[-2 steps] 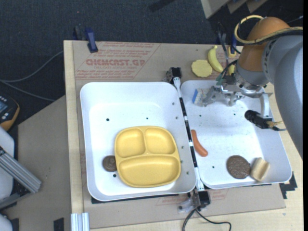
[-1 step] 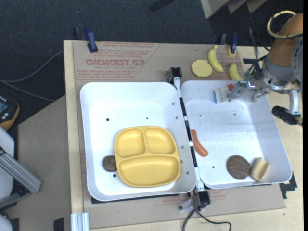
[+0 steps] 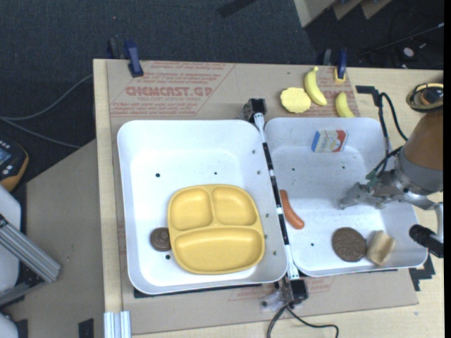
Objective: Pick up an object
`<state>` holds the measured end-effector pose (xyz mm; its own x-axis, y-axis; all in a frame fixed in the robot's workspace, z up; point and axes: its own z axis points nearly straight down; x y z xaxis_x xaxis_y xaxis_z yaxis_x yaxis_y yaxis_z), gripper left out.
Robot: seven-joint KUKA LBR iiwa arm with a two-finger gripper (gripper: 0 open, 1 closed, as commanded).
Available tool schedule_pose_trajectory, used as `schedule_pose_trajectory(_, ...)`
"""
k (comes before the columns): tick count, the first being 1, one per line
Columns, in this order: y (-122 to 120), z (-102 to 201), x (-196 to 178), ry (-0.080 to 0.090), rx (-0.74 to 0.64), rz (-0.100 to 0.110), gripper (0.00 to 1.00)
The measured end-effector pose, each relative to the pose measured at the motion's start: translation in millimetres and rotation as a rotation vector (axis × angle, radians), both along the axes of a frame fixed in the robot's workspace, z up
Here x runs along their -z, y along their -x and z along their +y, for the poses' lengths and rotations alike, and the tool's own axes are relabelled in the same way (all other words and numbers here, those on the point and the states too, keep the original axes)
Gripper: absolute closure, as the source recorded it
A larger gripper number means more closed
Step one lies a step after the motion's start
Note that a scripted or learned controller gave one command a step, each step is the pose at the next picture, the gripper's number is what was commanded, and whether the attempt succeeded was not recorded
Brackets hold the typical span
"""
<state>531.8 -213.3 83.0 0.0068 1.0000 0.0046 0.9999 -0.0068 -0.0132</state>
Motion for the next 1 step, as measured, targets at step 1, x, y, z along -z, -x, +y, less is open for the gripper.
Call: schedule_pose_trajectory(1,-115.0,114.9,-2.6,0.002,-0.020,-0.024,0.00)
